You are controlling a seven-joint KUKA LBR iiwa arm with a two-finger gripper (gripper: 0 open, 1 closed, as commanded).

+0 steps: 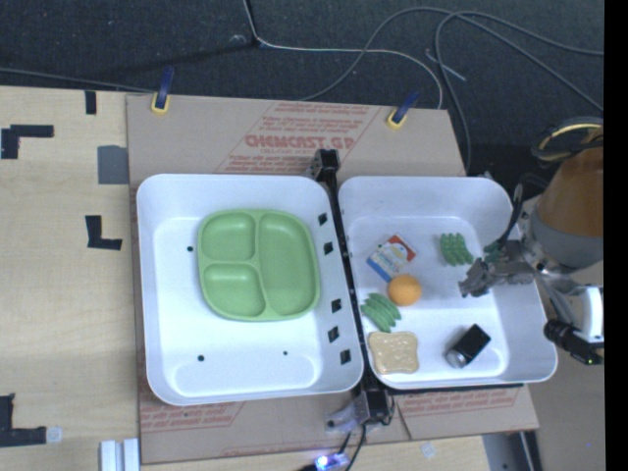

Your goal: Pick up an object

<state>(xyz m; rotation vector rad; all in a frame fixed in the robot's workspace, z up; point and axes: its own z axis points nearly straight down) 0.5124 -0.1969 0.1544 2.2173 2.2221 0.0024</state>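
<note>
Nothing lifted yet: gripper (478, 279) hangs low in right bin (432, 189), right of orange (403, 290); its opening and hold cannot be told.

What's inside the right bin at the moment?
The right bin holds a small carton, an orange, two green pieces, toast and a black block. The gripper covers some floor.
</note>
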